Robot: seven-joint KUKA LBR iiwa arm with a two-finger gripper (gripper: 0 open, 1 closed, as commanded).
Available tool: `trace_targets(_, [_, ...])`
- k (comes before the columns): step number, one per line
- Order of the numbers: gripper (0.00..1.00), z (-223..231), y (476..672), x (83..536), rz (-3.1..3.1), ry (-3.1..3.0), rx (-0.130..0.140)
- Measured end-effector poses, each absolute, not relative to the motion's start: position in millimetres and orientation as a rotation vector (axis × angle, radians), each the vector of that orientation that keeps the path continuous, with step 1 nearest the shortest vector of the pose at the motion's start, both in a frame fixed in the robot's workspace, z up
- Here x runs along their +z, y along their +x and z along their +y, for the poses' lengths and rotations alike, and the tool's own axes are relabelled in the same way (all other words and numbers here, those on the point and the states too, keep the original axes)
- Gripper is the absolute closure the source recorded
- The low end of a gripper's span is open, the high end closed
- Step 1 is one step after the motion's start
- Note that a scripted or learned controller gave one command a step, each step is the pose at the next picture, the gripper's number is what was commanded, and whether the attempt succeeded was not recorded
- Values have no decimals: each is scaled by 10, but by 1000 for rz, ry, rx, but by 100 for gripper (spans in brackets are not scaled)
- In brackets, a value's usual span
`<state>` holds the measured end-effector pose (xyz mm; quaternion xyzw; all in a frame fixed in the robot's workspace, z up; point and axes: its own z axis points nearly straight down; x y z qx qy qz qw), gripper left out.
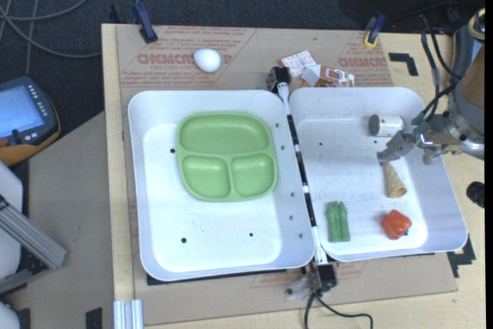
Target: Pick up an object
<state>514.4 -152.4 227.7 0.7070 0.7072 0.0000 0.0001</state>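
Green plate (227, 156) with three sections lies in the left bin (154, 227), far left of the gripper (397, 146), well out of its way. A white egg (206, 59) sits on the tabletop (123, 166) beyond that bin. In the right bin (347, 119), green beans (337, 221) lie below-left of the gripper, a white cylinder (384, 124) just above it, a tan cone (395, 179) right beneath, a red pepper (396, 224) lower still. Gripper hangs low over the cone, likely its target; whether it is parted or closed I cannot tell.
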Motion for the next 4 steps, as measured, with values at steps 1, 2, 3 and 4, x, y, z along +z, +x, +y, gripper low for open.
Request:
trace_targets(1, [0, -1861, 5610, 1703, 2220, 2221, 0])
trace_targets(2, [0, -2062, 5499, 843, 2221, 2223, -1])
trace_targets(3, [100, -2063, 5506, 945, 2219, 2221, 1])
trace_targets(4, [100, -1326, 5586, 861, 2226, 2222, 0])
